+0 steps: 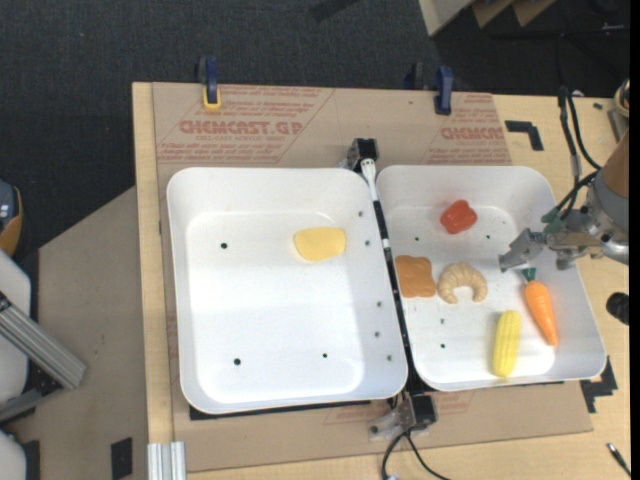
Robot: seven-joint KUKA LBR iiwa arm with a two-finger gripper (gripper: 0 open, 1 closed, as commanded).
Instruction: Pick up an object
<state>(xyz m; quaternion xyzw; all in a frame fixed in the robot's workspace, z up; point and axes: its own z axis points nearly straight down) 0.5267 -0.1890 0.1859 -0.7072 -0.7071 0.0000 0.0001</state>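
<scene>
My gripper (545,250) hangs over the right side of the right bin (520,183), just above the leafy end of an orange carrot (541,312). Nothing shows in its grasp. In the same bin lie a red pepper-like piece (458,217) towards the back, a brown slice of toast (415,276) by the left wall, a pale croissant (463,282) beside it, and a yellow corn cob (506,343) near the front. One flat yellow piece (320,244) lies in the left bin (200,268).
The two bins meet along a black seam (385,268) with a clamp at each end. They rest on a brown board (300,118) held by blue clamps at the back. Cables (572,138) trail near the arm at the right.
</scene>
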